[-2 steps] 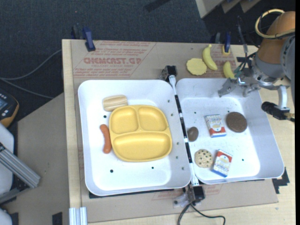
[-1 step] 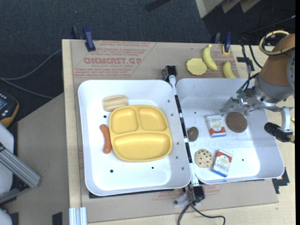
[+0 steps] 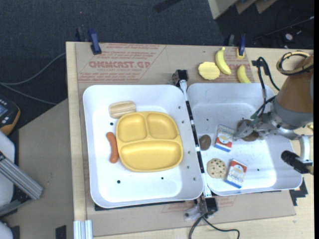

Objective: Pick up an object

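Note:
My gripper (image 3: 245, 131) is low in the right bin (image 3: 259, 180), reaching in from the right. A dark brown object (image 3: 252, 136) lies right under it, partly hidden. Just left of the gripper lies a small white carton with red and blue print (image 3: 224, 137). A second such carton (image 3: 236, 173) lies near the bin's front. A round cookie (image 3: 215, 168) and a small brown lump (image 3: 205, 142) sit by the bin's left wall.
The left bin (image 3: 99, 183) holds a yellow divided plate (image 3: 148, 141), a tan bun (image 3: 122, 108) and an orange sausage (image 3: 113, 147). Two bananas (image 3: 223, 61) (image 3: 243, 74) and a yellow lump (image 3: 209, 70) lie on the bench behind the right bin.

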Robot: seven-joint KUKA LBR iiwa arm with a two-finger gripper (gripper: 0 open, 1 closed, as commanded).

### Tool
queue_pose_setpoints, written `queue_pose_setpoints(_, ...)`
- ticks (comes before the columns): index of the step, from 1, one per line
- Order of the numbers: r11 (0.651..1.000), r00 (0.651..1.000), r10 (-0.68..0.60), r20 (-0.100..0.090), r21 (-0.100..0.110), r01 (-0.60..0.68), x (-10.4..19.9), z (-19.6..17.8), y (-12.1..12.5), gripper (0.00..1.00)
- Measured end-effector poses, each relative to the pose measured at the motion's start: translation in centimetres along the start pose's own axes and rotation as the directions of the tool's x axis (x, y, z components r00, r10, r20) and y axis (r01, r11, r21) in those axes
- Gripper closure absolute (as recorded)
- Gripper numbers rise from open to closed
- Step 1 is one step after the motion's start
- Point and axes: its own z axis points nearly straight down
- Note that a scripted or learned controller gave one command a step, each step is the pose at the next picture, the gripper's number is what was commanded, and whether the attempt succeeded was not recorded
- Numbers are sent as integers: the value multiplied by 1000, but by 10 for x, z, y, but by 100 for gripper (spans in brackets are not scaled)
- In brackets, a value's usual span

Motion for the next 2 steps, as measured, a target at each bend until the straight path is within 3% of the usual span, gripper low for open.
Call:
queue_pose_setpoints(1, 1000, 1000, -4, -3, -4, 4, -21, 0, 40, 0)
queue_pose_setpoints(2, 1000, 1000, 0, 0, -1, 0, -1, 0, 0, 0)
